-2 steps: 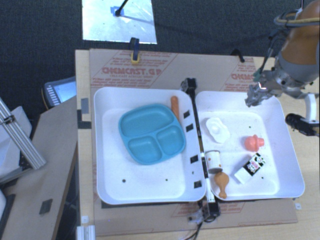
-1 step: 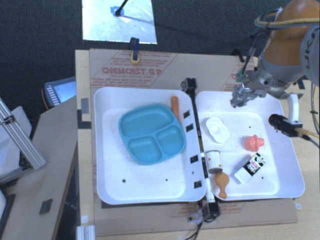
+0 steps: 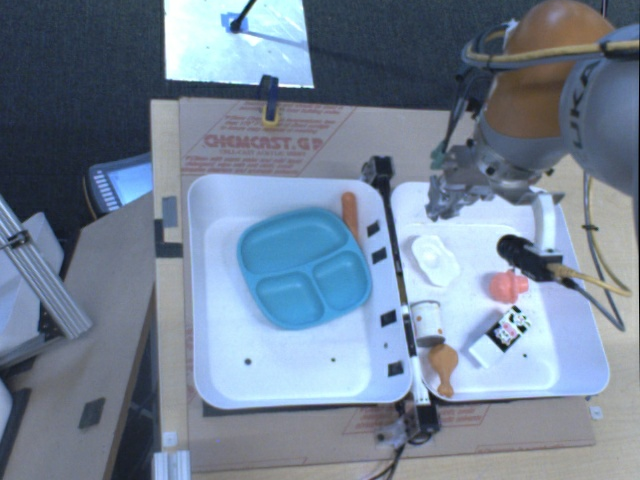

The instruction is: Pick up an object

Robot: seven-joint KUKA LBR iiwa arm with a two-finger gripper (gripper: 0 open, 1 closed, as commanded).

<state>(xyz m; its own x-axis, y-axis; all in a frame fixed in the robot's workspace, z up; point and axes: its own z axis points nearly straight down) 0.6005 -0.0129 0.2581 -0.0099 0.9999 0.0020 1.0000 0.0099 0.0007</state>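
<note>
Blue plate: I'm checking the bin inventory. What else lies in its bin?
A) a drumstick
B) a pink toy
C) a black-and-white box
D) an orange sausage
D: the sausage lies beside the far right corner of the plate, inside the same bin.

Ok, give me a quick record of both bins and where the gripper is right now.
left bin: blue plate; orange stick at the plate's far right edge
right bin: white piece; pink piece; black-and-white box; cup; drumstick
gripper: over the right bin's far left corner
held: nothing seen
nearest item to gripper: white piece
items along the divider: cup, drumstick
</note>
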